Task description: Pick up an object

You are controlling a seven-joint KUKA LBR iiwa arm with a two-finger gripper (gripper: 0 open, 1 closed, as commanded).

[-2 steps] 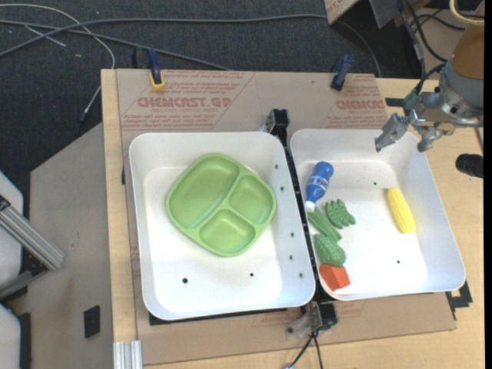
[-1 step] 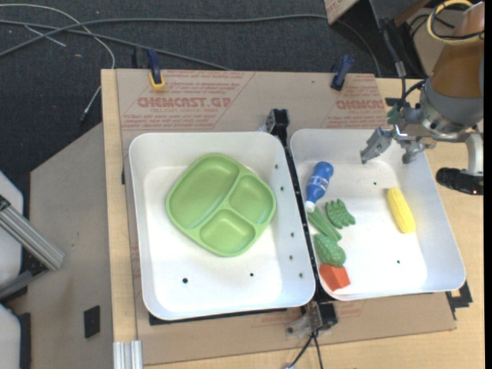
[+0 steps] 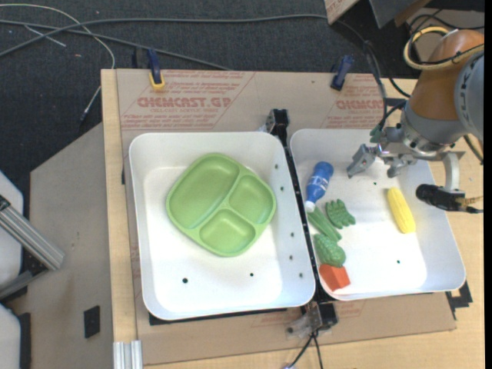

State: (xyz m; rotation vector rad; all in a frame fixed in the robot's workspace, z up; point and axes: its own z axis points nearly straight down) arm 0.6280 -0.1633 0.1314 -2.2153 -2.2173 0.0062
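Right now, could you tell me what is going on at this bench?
A grey arm with an orange band reaches in from the right, and its gripper hangs open over the right bin with nothing between its fingers. Below it lie a blue bottle, a yellow corn cob, green leafy pieces and an orange block. The left bin holds a green divided plate. Nothing has been picked up yet.

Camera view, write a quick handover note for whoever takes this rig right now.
Gripper: open, holding nothing, over the far part of the right bin.
Right bin holds: blue bottle, green toy pieces, orange block, yellow corn.
Left bin holds the green divided plate.
Done: nothing picked yet.
Left: lower onto one object, probably the corn or bottle nearby, grasp and lift.
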